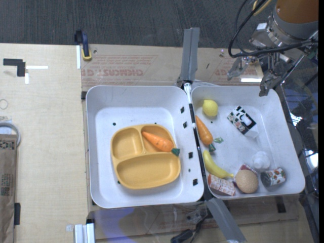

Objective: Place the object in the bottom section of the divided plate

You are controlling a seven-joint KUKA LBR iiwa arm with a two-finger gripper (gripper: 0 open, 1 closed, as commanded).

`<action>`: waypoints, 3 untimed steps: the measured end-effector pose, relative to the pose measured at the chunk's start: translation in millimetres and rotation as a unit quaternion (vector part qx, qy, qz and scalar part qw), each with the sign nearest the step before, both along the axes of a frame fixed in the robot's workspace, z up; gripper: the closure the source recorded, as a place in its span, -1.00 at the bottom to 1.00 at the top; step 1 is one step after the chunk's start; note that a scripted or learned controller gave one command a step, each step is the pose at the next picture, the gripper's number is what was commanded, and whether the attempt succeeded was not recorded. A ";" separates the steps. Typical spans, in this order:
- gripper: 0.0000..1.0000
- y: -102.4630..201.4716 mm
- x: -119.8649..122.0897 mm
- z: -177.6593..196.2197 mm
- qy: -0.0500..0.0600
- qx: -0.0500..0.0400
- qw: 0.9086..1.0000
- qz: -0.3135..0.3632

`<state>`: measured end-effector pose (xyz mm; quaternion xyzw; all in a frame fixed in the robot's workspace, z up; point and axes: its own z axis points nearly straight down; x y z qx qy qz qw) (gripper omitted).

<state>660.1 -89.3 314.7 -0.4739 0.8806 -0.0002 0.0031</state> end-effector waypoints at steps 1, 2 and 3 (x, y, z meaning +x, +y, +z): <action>-1.00 -67.6 0.1 21.2 0.000 0.000 1.000 0.008; -1.00 -97.2 -0.2 -72.2 0.001 0.000 0.989 -0.147; -1.00 -124.3 0.1 33.3 0.000 0.000 0.994 -0.110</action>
